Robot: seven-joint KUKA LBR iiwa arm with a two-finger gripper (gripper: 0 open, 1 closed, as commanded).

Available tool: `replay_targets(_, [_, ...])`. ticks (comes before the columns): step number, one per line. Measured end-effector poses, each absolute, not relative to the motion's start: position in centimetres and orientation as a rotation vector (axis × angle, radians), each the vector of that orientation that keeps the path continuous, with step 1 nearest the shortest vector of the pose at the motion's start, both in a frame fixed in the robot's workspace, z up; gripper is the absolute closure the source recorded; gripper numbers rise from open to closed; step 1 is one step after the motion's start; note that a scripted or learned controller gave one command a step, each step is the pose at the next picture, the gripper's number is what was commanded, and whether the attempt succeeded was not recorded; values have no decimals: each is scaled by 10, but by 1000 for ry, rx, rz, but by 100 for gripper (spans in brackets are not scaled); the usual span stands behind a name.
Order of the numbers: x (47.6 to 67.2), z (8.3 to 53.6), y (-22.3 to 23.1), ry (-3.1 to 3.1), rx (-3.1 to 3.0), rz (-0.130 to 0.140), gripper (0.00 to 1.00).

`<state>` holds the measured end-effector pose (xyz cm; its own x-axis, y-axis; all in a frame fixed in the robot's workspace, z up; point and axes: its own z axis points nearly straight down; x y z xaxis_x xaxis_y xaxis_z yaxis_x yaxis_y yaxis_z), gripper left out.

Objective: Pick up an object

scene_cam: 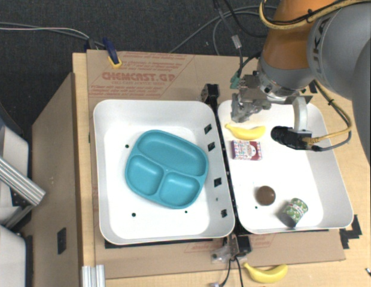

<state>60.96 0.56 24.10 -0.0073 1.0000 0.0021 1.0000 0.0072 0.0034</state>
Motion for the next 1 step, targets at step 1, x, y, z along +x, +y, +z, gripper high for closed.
replay_targets(1, [632,243,57,2228,2214,6,100])
